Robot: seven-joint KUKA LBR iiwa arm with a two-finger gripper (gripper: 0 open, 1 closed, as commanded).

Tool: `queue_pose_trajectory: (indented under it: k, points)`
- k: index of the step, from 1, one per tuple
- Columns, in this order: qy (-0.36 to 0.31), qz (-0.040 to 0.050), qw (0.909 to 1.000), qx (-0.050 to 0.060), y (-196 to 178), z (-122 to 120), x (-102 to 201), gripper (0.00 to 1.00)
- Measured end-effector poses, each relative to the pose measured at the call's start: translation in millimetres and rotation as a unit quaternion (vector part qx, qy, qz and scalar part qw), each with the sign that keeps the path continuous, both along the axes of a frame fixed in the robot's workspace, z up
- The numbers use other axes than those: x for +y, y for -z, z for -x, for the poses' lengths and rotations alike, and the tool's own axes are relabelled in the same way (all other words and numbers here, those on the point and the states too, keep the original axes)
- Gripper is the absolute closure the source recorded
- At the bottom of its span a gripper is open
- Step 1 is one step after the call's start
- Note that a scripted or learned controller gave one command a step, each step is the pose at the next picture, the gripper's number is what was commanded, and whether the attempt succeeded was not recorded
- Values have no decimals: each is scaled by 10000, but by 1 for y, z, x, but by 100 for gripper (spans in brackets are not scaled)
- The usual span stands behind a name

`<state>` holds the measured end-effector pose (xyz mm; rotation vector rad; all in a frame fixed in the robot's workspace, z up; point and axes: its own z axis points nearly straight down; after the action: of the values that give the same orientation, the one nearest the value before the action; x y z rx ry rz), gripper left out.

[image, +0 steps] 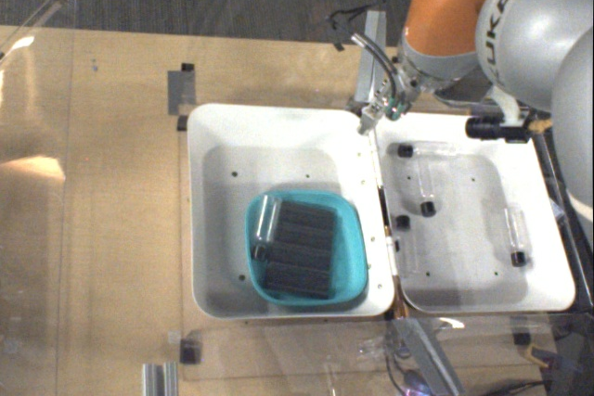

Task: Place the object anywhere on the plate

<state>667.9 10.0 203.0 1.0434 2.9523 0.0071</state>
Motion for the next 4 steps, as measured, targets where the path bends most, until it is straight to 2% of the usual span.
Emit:
queue_pose_trajectory:
  k: [1, 2, 3, 4]
  points:
    - [-1101, 9, 9939, -17, -129, 10, 43, 100]
    - [-1782, 29, 9840, -24, -226, 82, -24, 100]
    - [-4010, 59, 9161, -19, -236, 151, -57, 100]
    - [-5187, 79, 8549, -12, -235, 168, -117, 100]
